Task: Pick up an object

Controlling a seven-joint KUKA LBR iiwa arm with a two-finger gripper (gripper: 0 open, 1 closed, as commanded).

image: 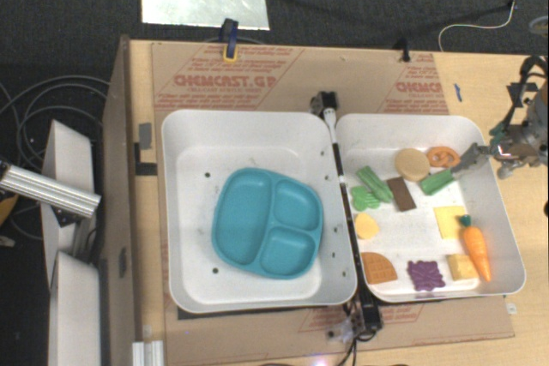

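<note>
You are at the approach step: nothing is lifted yet, and all the toy food lies in the right-hand white bin [493,210].

Nearest you, along that bin's front edge from 7 to 5 o'clock, lie one brown bread-shaped piece [378,267], one purple grape cluster [425,274] and one tan block [461,267], with one orange plastic carrot [474,248] beside the block. Further in sit one yellow wedge [366,225], one yellow square slab [449,220], one dark brown bar [401,194] and two green leafy pieces [371,189]. Toward the far side, at about 1 o'clock, lie one tan round disc [412,165], one orange pretzel-like ring [443,156] and one green pod [436,182].

The left-hand white bin [184,184] holds one teal divided plastic tray [268,222].

The gripper [504,152] sits at the right bin's 2 o'clock rim, near the ring and the pod. I cannot tell how wide it stands, and nothing shows in its grasp.

In my judgement, your next move calls for centring over one piece, probably the green pod or the ring, then descending and closing.
</note>
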